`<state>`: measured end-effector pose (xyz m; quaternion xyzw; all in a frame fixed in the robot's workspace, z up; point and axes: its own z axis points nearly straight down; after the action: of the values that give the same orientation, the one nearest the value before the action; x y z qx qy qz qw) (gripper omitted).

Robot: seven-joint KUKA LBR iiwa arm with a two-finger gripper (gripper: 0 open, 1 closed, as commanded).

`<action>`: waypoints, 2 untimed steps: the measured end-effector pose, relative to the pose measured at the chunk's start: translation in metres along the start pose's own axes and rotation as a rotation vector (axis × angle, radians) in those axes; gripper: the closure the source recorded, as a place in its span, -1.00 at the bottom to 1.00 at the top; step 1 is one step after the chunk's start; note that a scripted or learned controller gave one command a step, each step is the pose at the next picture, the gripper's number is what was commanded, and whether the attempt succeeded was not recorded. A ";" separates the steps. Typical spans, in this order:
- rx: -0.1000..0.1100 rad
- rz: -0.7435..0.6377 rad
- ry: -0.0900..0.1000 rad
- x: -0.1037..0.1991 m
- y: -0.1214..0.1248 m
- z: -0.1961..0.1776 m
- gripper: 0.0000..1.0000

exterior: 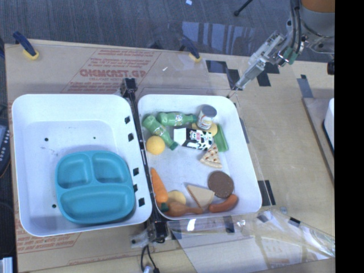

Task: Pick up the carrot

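Note:
The carrot (158, 185) is a short orange piece lying lengthwise against the left wall of the right bin (244, 152), near its front. My gripper (239, 83) hangs beyond the bin's back right corner, over the bench, pointing down and to the left. It is far from the carrot, and nothing shows at its tip.
The right bin also holds green bottles (170, 120), a yellow ball (155, 145), a can (207, 115), a pizza slice (211, 158), a brown cookie (220, 183), a bread wedge (201, 196) and sausages (223, 203). The left bin (34, 129) holds a blue sectioned tray (94, 186).

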<state>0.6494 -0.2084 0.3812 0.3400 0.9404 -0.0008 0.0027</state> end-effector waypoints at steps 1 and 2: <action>0.001 -0.463 -0.001 -0.002 0.002 -0.041 -1.00; 0.004 -0.045 0.008 0.005 -0.006 0.045 -1.00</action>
<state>0.6419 -0.2104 0.3366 0.3188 0.9478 -0.0013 -0.0018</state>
